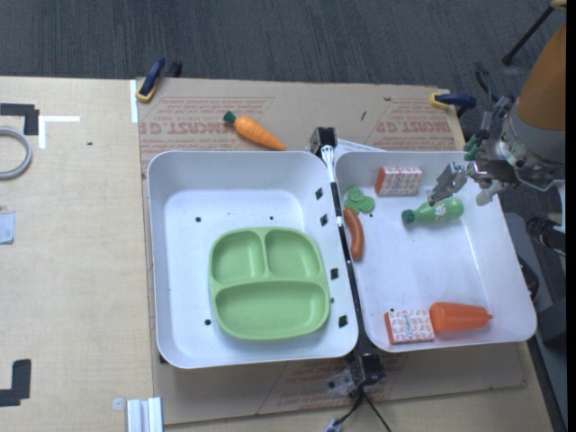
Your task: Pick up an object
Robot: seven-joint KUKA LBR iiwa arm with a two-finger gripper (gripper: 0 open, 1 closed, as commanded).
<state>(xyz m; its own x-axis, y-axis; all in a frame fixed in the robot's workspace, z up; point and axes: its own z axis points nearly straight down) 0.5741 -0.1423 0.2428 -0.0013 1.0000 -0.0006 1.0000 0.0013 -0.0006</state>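
**Gripper poised over the green bottle in the right bin**

The arm [540, 97] reaches in from the right, its orange band high at the frame edge. The gripper [447, 185] hangs above the upper right part of the right bin [504, 268], its metal fingers angled down and left. The tips sit just above the green bottle [436, 211], which lies on its side on the bin floor, cap end pointing left. Whether the fingers are spread or closed cannot be told from this slant, and nothing can be seen held between them.

Elsewhere in the right bin, a small red-and-white box [399, 180] lies near the top wall, left of the gripper. A green leafy toy [359, 202] and a brown sausage [354, 234] lie close to the divider between the bins, the sausage just below the leafy toy. Along the bottom wall, a second box [409, 326] lies touching an orange cone-shaped toy [460, 317].

The left bin [171, 241] holds a green divided plate [268, 283], flat on the floor, toward the lower centre.

Outside the bins, a carrot [255, 130] lies on the cardboard sheet [198, 120] above the left bin. Clamps [150, 78] pin the sheet at its top corners.
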